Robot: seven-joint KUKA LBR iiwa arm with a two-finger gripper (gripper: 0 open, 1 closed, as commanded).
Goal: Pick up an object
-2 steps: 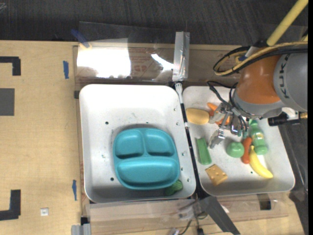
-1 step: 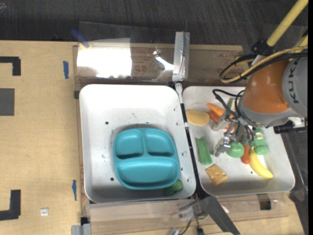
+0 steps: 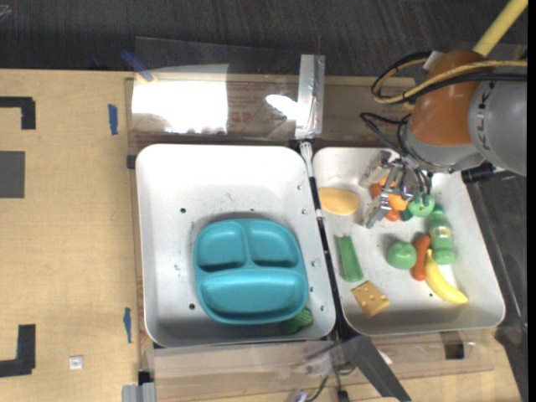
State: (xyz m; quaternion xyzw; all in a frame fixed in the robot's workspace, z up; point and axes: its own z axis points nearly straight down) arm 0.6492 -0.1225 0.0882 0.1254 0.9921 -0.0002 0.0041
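So the metal two-finger gripper (image 3: 387,198) is low in the right white bin (image 3: 481,296), near its 11 o'clock corner; can't tell its state. Flat green plastic strip (image 3: 348,257) lies at the gripper's 7 o'clock, long axis roughly 11-to-5, beside a yellow banana (image 3: 445,286).

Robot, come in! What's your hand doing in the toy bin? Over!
Hand low in right bin, grip unclear. Nothing seen held. Toy food crowds it: banana, cheese.
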